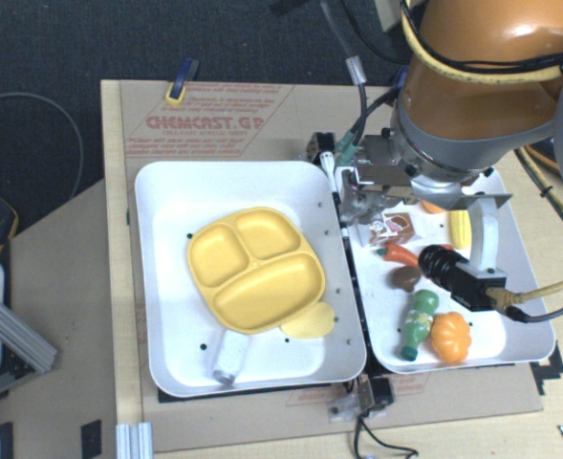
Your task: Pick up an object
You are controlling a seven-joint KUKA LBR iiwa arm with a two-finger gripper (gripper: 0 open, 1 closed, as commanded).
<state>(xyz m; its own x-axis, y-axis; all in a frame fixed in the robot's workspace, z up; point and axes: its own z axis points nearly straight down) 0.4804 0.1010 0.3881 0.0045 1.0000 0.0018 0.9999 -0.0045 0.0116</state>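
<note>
Presently the gripper (365,197) sits at the upper left corner of the right bin (528,340), close to the wall shared with the left bin (157,256). Open or closed: cannot tell, the wrist hides it. Nothing is seen in its grasp.

Just beside it, lower right: a red-and-white packet (396,225). Below that, a red-orange carrot-like piece (401,253), then a brown lump (405,277). A yellow corn cob (460,226) stands near the bin's middle, with an orange scrap (432,207) above it. Toward the front wall lie a green bottle-shaped toy (417,318) and an orange pumpkin (450,338), touching or nearly so.

Left bin: a yellow divided plate (254,268) at centre, a pale yellow disc (312,322) poking out under its lower right edge, and a white cylinder (228,360) near the front wall.
</note>
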